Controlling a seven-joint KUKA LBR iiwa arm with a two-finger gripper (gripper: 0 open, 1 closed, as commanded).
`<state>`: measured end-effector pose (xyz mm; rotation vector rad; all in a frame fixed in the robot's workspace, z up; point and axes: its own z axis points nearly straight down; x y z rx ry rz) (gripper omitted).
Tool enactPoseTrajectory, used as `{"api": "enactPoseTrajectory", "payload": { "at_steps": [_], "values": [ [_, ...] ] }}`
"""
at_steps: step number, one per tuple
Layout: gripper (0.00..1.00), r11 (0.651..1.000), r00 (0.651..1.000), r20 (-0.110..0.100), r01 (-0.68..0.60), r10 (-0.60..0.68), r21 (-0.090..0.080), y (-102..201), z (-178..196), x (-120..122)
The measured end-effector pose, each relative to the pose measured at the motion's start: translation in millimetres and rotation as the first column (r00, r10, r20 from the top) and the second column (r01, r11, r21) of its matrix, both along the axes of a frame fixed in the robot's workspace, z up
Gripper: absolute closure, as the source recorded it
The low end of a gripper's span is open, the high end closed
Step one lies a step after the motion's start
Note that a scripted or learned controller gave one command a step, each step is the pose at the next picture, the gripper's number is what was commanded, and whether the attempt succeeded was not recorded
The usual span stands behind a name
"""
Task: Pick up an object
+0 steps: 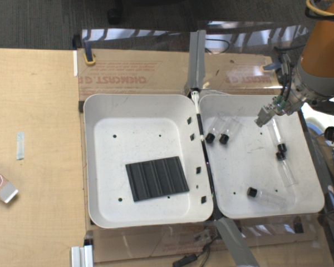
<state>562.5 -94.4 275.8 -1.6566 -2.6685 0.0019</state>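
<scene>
Both bins, left (94, 149) and right (306, 193), look like smooth, matt white plastic, faintly speckled. The ribbed pad (157, 178) in the left bin is dark, matt, with a grooved surface, perhaps rubber or plastic. The tubes (284, 160) in the right bin are clear, glossy plastic with black caps. The bench (33, 93) has a pale, matt wood-grain finish. Behind the bins lies brown, matt cardboard (133, 77) with red print. The gripper (265, 115) is dull grey metal; the arm (322, 43) above it has a smooth orange band.
</scene>
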Motion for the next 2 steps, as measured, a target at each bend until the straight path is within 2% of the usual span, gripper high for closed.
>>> {"api": "enactPoseTrajectory", "payload": {
  "at_steps": [1, 2],
  "values": [
    [1.00, 0.929, 0.929, 0.001, -0.369, 0.369, 0.001, -29, -3, -48],
    [1.00, 0.990, 0.990, 0.001, -0.142, 0.142, 0.000, -85, -3, -84]
  ]
}}
